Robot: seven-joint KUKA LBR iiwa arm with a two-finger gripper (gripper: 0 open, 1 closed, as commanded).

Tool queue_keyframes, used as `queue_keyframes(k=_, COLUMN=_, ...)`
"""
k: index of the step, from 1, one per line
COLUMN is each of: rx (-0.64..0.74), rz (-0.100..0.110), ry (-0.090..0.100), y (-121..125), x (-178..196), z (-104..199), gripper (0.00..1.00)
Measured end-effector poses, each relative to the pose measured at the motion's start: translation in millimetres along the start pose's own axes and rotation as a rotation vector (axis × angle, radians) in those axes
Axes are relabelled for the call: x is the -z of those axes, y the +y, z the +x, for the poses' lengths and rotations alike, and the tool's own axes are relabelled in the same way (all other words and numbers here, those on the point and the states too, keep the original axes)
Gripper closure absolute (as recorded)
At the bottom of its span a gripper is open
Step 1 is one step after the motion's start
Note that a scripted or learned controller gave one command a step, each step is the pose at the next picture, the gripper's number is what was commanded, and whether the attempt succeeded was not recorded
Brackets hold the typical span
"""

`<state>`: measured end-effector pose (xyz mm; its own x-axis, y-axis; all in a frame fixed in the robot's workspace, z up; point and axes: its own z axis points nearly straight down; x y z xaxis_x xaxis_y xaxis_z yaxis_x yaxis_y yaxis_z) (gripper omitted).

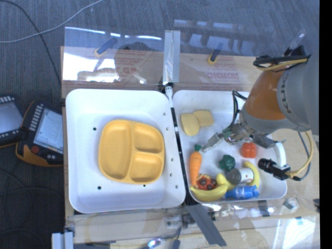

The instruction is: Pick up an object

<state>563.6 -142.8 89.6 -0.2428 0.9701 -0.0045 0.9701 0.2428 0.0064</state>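
Note:
My gripper (208, 143) reaches in from the right and hangs low over the middle of the right bin (228, 98). It points left, toward the bare floor between the pale yellow slices (196, 121) and the orange carrot (195, 165). I see nothing held in it. A green broccoli piece (226, 162) lies just below the gripper. A red tomato (249, 150) sits beside the wrist. Along the front wall lie a yellow banana (213, 192), a blue bottle (243, 192), a grey can (233, 176) and a small red fruit (206, 181).
The left bin (83, 108) holds a yellow divided plate (131, 150) in its middle. A ridge (174, 134) separates the two bins. A handheld controller (41, 134) lies off the bench at the left.

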Motion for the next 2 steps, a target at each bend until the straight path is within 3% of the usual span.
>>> queue_keyframes(k=1, rx=0.029, rz=-0.005, ry=-0.001, y=-70.8, x=1.0, z=8.3, gripper=0.00)
queue_keyframes(k=2, rx=0.153, rz=0.008, ry=0.006, y=-1.4, x=60.9, z=33.3, gripper=0.00)
